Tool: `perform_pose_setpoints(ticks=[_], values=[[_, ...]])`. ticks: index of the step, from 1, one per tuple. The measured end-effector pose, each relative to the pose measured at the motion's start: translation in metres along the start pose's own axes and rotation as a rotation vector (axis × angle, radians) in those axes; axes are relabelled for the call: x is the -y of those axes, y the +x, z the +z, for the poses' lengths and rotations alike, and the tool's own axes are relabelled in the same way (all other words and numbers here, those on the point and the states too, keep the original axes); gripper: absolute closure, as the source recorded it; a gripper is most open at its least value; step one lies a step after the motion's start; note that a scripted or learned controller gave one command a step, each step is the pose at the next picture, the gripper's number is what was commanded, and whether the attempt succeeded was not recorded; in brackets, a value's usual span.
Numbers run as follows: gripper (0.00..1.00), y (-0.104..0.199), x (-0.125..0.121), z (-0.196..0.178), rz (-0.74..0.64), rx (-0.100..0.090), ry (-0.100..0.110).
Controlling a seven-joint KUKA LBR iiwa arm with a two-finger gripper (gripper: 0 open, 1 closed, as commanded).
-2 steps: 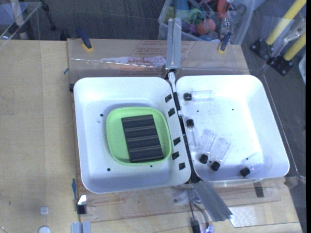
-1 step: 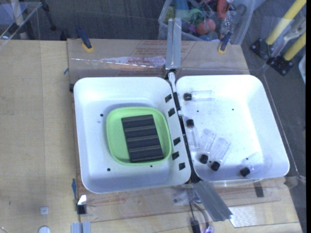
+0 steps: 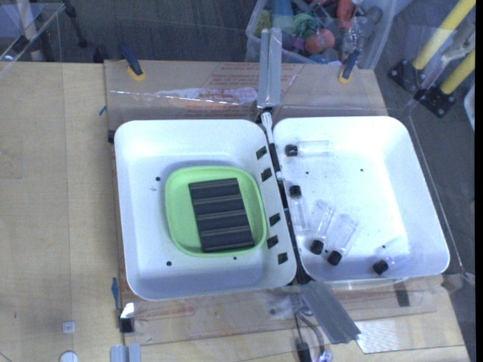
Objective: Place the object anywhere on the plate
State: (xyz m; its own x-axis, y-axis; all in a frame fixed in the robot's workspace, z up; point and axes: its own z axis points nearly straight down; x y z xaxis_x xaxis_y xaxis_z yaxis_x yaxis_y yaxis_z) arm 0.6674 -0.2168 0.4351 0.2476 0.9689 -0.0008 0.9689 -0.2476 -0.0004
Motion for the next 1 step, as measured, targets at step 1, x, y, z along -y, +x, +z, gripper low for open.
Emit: perform_pose_setpoints(ticks=[1], values=[[0.0,0.0024,0.0013,-0.0002,0.006,0.0,0.0]])
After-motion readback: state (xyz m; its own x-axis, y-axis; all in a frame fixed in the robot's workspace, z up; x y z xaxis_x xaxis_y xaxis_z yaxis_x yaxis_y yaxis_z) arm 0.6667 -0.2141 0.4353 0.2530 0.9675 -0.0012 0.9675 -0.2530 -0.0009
